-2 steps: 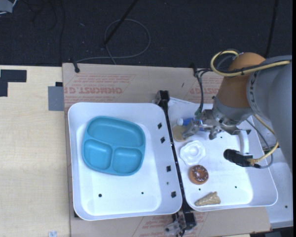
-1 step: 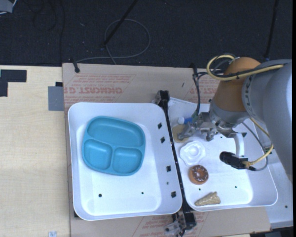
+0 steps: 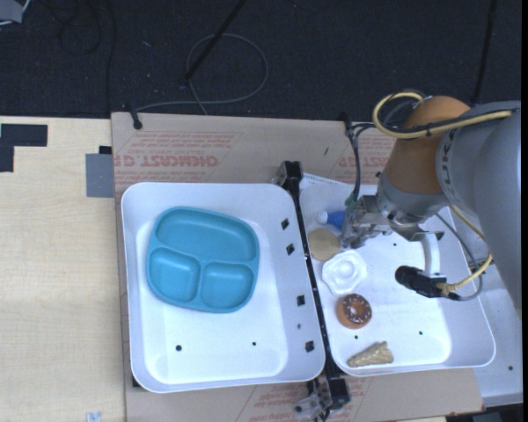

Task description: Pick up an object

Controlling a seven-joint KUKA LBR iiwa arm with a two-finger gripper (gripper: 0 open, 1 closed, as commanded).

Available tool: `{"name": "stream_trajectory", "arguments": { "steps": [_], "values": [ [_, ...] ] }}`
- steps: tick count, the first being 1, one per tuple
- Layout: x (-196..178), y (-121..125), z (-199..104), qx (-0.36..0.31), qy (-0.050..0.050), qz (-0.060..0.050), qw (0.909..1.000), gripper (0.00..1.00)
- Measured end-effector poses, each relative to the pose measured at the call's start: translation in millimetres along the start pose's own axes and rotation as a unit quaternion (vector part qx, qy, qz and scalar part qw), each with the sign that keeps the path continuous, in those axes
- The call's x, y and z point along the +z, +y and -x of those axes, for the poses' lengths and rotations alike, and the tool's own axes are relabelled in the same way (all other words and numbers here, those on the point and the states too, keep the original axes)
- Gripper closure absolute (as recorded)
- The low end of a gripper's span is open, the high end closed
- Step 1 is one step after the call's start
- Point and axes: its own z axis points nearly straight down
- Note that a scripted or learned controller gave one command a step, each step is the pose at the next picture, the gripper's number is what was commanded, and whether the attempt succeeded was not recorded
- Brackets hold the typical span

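Pincer (image 3: 363,227) low in the right bin (image 3: 466,341), at its upper left corner; whether open or closed, impossible to tell. White cup (image 3: 344,272) just beside it at 7 o'clock, doughnut (image 3: 355,310) farther along at 6, wedge (image 3: 371,354) beyond.

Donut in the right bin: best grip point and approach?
Judging by its pose, straight down. The donut lies flat with its hole up and open space around it, so I'd close the claw across the ring's outer edges, or put one finger through the hole.
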Motion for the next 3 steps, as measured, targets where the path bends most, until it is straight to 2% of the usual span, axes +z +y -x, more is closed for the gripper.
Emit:
{"name": "stream_trajectory", "arguments": {
  "steps": [1,2,3],
  "values": [
    [-44,0,7,0.002,-0.001,-0.001,1.0,1.0],
    [-105,-4,3,-0.001,-0.001,-0.001,1.0,1.0],
    [-117,-4,5,-0.001,-0.001,-0.002,1.0,1.0]
  ]
}}
